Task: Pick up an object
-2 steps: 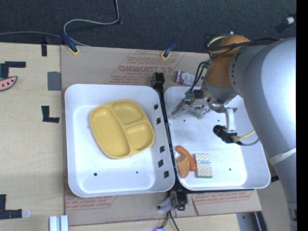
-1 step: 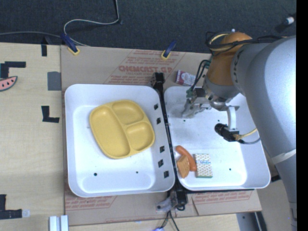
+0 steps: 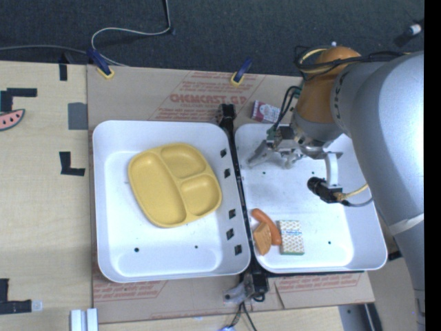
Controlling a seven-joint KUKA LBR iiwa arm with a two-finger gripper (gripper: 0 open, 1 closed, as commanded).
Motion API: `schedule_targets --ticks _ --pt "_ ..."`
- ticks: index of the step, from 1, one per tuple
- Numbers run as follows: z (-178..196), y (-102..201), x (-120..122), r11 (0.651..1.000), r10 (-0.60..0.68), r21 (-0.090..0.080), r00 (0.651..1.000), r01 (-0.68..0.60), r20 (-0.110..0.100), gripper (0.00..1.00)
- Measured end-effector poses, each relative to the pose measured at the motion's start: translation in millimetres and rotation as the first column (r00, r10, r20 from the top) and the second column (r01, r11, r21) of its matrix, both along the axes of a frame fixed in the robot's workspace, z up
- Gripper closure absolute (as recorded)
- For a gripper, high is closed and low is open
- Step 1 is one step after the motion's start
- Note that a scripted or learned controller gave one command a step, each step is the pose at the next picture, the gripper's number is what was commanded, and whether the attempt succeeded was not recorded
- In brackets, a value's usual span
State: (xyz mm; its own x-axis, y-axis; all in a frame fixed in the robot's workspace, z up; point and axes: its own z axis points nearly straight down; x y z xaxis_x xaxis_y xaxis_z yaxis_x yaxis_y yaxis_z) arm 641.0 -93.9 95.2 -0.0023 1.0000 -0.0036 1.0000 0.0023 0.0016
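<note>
My gripper (image 3: 273, 157) hovers over the upper left part of the right bin (image 3: 358, 243), its fingers spread open with nothing between them. Near that bin's front left lie an orange carrot-like piece (image 3: 263, 229) and, right beside it, a small pale patterned block (image 3: 291, 237). A yellow divided plate (image 3: 175, 183) lies in the left bin (image 3: 114, 247). The gripper is well behind the orange piece and the block, apart from both.
The big grey arm (image 3: 386, 136) covers the right bin's right side. A black cable connector (image 3: 324, 187) hangs over the bin's middle. A small packet (image 3: 264, 110) lies on the cardboard behind the right bin. Black clips (image 3: 234, 212) line the divider between the bins.
</note>
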Motion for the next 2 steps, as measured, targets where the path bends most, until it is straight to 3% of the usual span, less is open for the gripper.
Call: schedule_targets --ticks 1,2 --pt "9.4 0.4 -0.2 1.000 0.001 0.000 1.000 -0.001 -0.001 1.00" --pt "9.3 0.2 -0.3 1.000 0.001 0.000 1.000 -0.001 -0.001 0.00"
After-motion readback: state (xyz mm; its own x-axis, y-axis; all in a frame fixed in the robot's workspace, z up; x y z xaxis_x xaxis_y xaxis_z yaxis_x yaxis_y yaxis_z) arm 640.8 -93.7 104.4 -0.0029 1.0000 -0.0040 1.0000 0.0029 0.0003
